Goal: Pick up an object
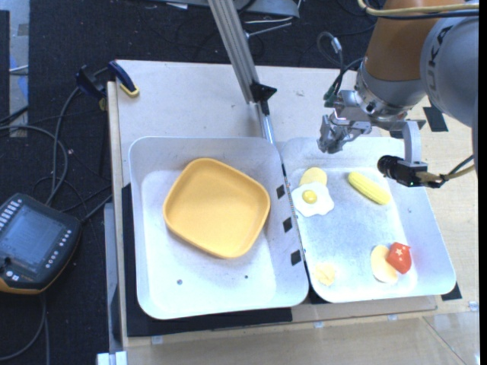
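A pendant (32, 238) with a dark screen lies on the floor at far left; nothing on it is legible. On the table (190, 101), the left bin (148, 280) holds a yellow plate (217, 206). The right bin (426, 261) holds a fried egg (313, 198) at its left, a yellow corn-like piece (369, 188) to the right, a pale scrap (326, 274) near the front, and a red-and-cream piece (392, 261) at right. The gripper (333, 139) hangs over the right bin's far edge, holding nothing; whether the fingers are spread is unclear. Partial letters "KU" show on the arm (449, 48).
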`<action>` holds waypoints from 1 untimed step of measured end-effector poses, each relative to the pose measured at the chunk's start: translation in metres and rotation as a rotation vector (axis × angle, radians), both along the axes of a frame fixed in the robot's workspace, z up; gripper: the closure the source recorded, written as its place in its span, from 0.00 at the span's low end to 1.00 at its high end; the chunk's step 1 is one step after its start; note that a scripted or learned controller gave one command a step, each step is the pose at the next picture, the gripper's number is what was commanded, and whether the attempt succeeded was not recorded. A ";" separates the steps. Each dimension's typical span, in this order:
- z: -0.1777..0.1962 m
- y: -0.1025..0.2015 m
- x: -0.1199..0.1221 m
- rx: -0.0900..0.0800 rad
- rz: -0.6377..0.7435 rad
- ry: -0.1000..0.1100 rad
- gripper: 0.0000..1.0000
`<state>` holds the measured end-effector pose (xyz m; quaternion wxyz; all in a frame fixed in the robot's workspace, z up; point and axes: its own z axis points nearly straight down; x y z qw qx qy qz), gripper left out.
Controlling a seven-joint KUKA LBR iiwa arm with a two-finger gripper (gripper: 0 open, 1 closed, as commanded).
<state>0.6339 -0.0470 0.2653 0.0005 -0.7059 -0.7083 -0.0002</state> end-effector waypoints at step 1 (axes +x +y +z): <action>0.001 0.059 0.004 0.000 0.002 -0.001 1.00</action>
